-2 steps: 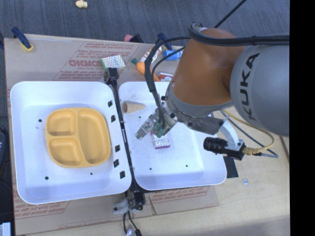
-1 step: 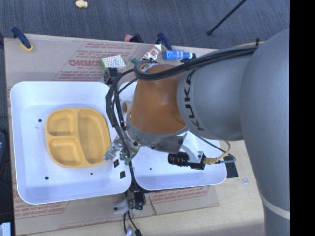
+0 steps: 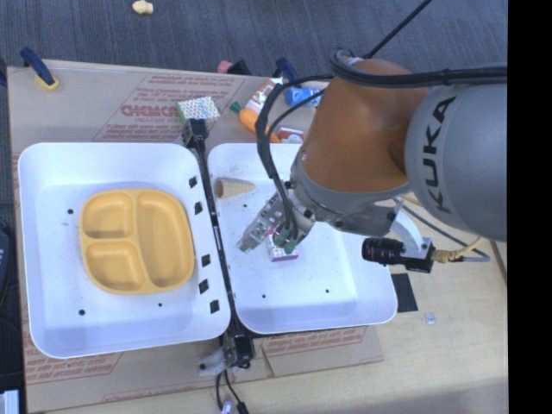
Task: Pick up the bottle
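My gripper [image 3: 272, 234] hangs low over the middle of the right bin [image 3: 345, 304], under the arm's big orange and grey wrist. A small pink, green and white item [image 3: 285, 247] lies right at the gripper's tip, touching or just under it; I cannot make out what it is or whether it is held. An orange bottle-like thing with a green cap [image 3: 255, 108] lies on the cardboard behind the right bin, outside it. The arm hides much of the right bin's back half.
A tan cone [image 3: 233, 187] lies in the right bin's back left corner. The left bin [image 3: 43, 231] holds a yellow divided plate [image 3: 136, 239]. A black clip strip [image 3: 210, 231] runs between the bins. A blue item [image 3: 302, 95] sits by the orange one.
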Controlling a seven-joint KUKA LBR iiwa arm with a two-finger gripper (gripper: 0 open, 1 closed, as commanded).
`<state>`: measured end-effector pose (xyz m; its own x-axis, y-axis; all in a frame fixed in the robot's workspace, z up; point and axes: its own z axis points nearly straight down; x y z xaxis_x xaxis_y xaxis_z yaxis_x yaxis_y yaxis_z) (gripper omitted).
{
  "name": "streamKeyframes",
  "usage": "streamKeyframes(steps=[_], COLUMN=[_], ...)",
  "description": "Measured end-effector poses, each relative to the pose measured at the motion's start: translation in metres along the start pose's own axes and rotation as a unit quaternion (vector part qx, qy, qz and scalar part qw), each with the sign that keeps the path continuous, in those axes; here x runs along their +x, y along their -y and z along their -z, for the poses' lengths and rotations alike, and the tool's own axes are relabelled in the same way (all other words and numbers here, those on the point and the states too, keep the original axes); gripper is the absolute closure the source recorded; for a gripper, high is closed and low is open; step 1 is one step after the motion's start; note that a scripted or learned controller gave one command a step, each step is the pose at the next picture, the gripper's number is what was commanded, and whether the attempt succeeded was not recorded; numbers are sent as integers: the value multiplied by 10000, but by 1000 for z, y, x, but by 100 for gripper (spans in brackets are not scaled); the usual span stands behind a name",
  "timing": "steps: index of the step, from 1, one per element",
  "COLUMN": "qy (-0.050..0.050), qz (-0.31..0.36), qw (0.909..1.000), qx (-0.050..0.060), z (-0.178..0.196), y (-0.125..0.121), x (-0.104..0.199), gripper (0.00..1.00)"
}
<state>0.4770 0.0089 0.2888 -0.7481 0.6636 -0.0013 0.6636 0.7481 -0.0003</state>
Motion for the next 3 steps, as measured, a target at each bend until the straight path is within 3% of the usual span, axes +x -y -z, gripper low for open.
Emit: streamKeyframes(steps=[1,2,3], qy=[-21,0,-21], qz=[633,1576,3694], qw=[9980,9875,9293], qx=[14,-1,6], z=[-98,-24,-97], y=[-35,-5,-35], x=[33,5,32], gripper=[100,100,100])
